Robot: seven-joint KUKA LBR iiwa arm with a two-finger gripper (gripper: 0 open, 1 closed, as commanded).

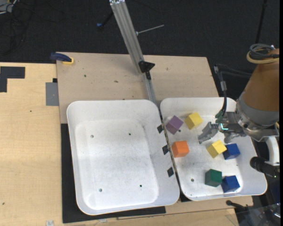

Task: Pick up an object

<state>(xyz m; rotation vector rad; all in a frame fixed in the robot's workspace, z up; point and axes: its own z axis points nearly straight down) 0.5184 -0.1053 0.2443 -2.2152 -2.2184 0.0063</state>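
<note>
Claw [218, 132] hovers spread, grasping nothing. Yellow cube [216, 148] sits just below it: likely light, rigid, maybe slick; best pinched across two opposite flat faces.

The gripper [216, 132] hung over the right bin [198, 192], its fingers apart with nothing between them. Relative to the gripper, a yellow cube [216, 148] lay just below, a blue cube [232, 151] touching that cube's right side. Another yellow cube [194, 120] and a purple cube [174, 124] sat to the gripper's left, an orange cube [180, 148] lower left, a green cube [213, 178] and second blue cube [230, 183] well below.
</note>
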